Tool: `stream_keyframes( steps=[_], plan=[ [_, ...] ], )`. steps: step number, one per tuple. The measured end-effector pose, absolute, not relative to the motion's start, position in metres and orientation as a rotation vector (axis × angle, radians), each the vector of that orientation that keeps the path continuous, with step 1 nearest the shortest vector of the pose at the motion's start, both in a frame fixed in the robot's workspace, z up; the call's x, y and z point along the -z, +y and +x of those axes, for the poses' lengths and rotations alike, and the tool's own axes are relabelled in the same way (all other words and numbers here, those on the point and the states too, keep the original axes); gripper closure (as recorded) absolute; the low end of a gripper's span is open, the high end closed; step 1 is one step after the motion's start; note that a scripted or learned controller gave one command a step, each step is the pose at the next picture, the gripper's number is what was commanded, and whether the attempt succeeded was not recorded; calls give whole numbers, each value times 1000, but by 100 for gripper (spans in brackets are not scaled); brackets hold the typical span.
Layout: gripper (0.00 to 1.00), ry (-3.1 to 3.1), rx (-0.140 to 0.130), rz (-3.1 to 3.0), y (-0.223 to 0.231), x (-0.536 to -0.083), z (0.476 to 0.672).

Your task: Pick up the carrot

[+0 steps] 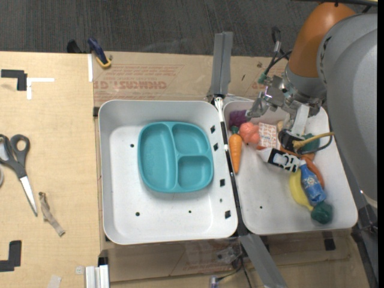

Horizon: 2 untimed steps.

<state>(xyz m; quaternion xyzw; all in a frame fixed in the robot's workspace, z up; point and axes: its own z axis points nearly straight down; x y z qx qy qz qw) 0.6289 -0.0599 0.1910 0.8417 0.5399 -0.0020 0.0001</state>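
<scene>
- While the grey arm reached in from the right, its gripper [282, 110] hung over the top of the right bin [264, 215], and I could not tell its state.
- At that bin's left wall lay the carrot [235, 152], thick end up, just beside a pink toy [250, 133].
- Lower right in the bin were a banana [296, 188] and a green lump [322, 213].
- Over in the left bin [120, 215] sat a teal divided plate [176, 156].
- Scissors [19, 164] lay far left on the bench.

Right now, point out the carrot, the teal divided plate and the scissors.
carrot [235, 152]: camera view, mid-body.
teal divided plate [157, 156]: camera view, floor of its large compartment.
scissors [20, 146]: camera view, handle ring.
</scene>
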Motion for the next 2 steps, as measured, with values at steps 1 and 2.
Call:
stream_keyframes(
  steps=[1, 2],
  plan=[
    [0, 1755, 8, 2608, -44, -191, 562],
    [0, 1919, 6, 2487, -26, -191, 589]
  ],
)
